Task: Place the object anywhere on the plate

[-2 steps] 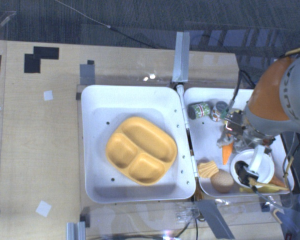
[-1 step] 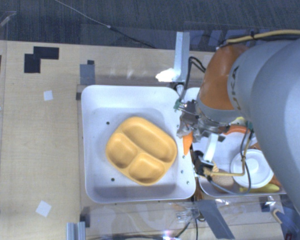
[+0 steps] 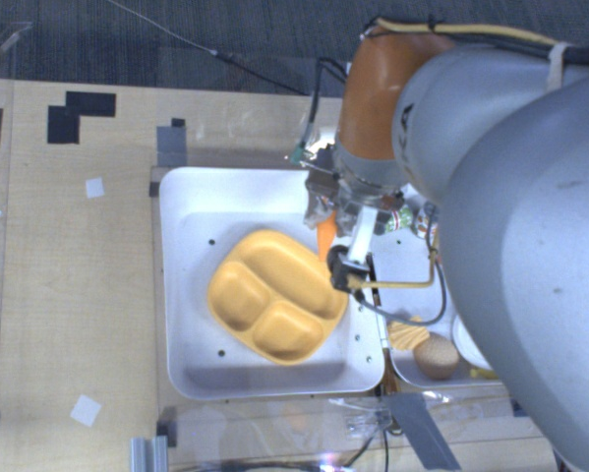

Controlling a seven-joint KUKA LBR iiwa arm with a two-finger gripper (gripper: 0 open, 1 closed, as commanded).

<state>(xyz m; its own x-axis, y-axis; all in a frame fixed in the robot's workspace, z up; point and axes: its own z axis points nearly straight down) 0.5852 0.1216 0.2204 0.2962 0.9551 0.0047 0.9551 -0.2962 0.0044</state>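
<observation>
the large smooth grey rounded arm casing (image 3: pixel 510 224) is matte, light on its upper curve and shaded toward its lower side. above the wrist sits the glossy orange cylindrical band (image 3: pixel 378 96), with a soft highlight down its length and a darker grey ring at its lower rim. a pale cream cable (image 3: pixel 471 31) runs along the top of the arm, tied by a white strap (image 3: pixel 559 55). thin black wires (image 3: pixel 316 91) loop beside the band. below it the wrist narrows into the grey metal two-finger gripper (image 3: pixel 325 214), a cluster of silver plates, small fittings and bright glints.
</observation>
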